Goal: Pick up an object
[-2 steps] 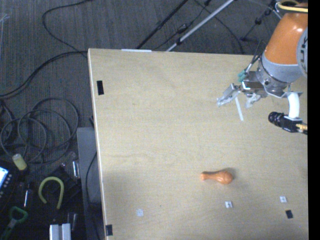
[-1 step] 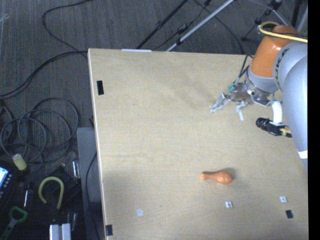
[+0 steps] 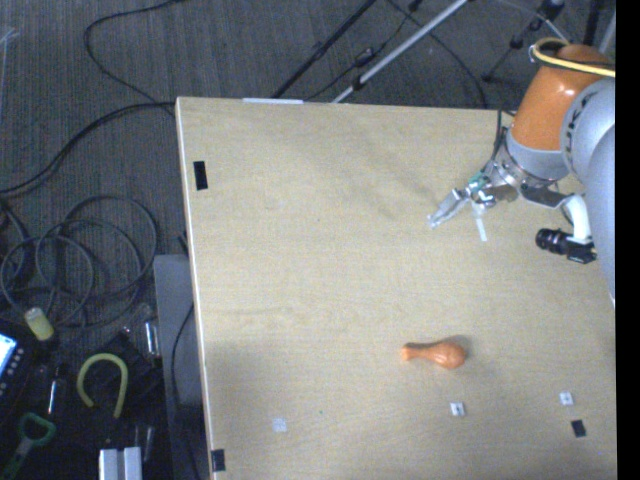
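The pincer (image 3: 460, 213) hung over the upper right part of the tabletop (image 3: 300, 268), its two pale fingers (image 3: 443, 211) spread apart with nothing between them, one pointing left and the other angled downward. Behind it the grey arm (image 3: 595, 138) with its orange band (image 3: 550, 98) came in from the right edge. Well apart from the pincer, nearer the front of the tabletop, an orange pear-shaped object (image 3: 436, 354) lay on its side, its narrow end pointing left. A few small markers (image 3: 457, 408) sat on the surface near the lower right, and black cables (image 3: 80, 238) coiled on the floor to the left
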Action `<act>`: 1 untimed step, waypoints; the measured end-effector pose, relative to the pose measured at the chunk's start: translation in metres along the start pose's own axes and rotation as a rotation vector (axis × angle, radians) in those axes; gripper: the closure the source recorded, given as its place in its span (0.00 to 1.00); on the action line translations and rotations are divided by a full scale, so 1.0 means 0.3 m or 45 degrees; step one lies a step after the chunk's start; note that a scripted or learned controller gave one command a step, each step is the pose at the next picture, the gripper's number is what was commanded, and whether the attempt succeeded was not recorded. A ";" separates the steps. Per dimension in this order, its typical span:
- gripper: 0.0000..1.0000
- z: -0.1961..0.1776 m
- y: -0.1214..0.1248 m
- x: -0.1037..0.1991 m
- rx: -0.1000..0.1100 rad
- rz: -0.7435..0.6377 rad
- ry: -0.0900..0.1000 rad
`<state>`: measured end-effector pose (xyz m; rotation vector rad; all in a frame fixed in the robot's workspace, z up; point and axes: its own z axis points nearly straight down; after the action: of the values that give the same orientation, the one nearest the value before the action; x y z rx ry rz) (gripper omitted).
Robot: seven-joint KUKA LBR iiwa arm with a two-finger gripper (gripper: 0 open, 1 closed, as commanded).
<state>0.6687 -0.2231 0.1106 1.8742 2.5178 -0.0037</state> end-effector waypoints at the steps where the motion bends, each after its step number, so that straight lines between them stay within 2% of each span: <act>1: 0.00 0.019 0.006 0.014 -0.001 -0.423 0.002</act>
<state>0.6692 -0.2185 0.1047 1.4322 2.7945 -0.0016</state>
